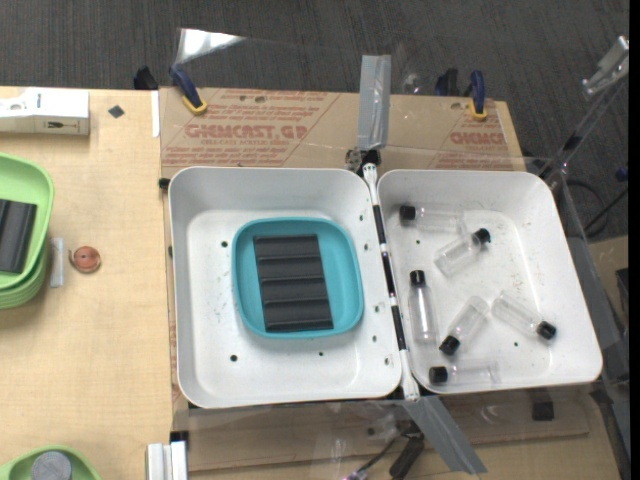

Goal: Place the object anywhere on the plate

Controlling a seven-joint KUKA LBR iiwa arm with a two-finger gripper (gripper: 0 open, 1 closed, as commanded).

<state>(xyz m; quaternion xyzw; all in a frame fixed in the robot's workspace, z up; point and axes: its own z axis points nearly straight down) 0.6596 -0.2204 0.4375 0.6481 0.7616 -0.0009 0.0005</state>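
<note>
A square teal plate (246, 268) with rounded corners lies in the middle of the left white bin (200, 358). A black ridged block (293, 281) rests on the plate and covers most of its centre. In the right white bin (570, 268), several clear vials with black caps lie scattered. One vial (421, 306) is near the divider, another (466, 251) sits mid-bin, and a third (524, 319) is toward the right wall.
Cardboard (300, 128) lies behind the bins, held by clamps (187, 88). On the wooden bench to the left sit a green tray (28, 233), a small reddish disc (86, 259) and a white box (45, 114). A metal stand (608, 66) rises at the upper right.
</note>
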